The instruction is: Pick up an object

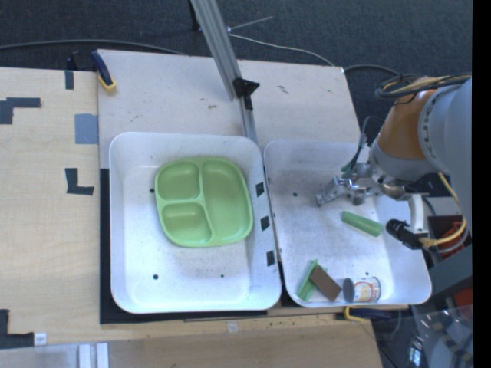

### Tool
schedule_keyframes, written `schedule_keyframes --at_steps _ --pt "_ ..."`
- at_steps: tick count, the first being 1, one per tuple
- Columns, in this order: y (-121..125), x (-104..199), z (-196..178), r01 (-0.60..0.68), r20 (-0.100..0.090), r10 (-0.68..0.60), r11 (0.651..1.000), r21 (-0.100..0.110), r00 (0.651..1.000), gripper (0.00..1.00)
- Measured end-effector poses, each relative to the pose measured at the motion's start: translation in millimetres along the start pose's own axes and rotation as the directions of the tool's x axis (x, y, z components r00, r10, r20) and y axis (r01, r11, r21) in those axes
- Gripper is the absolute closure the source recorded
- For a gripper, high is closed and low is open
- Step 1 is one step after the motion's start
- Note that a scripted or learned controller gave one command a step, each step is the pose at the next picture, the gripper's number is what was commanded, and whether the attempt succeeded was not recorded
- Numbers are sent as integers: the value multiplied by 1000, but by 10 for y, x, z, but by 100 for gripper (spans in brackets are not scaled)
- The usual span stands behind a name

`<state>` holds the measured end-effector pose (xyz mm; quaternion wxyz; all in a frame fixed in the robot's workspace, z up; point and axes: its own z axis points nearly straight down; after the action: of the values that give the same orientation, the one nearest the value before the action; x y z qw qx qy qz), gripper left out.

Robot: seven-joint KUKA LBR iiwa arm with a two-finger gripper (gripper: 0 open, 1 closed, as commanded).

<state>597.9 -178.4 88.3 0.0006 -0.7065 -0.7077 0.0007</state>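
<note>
My gripper [323, 198] is low in the right bin [291, 159], near its middle, with the metal fingers pointing left. The fingertips meet at a point, so it is shut, with nothing between them. A green stick [360, 223] lies just to the right of and below the gripper, apart from it. At the bin's front edge a green piece [308, 280] leans against a brown block [325, 285], and a small can [364, 290] lies on its side beside them.
The left bin [126, 205] holds a green divided plate [205, 202]. A grey metal pole [219, 37] slants across the bench behind the bins. The arm's orange band [399, 133] hangs over the right bin's right rim.
</note>
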Motion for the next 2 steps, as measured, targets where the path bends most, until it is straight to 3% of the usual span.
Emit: schedule_keyframes --at_steps 1,2 --pt "-1 5 -97 1 -1 -1 1000 1 1000 100" --pt "102 20 -672 0 1 0 1000 -6 1000 100"
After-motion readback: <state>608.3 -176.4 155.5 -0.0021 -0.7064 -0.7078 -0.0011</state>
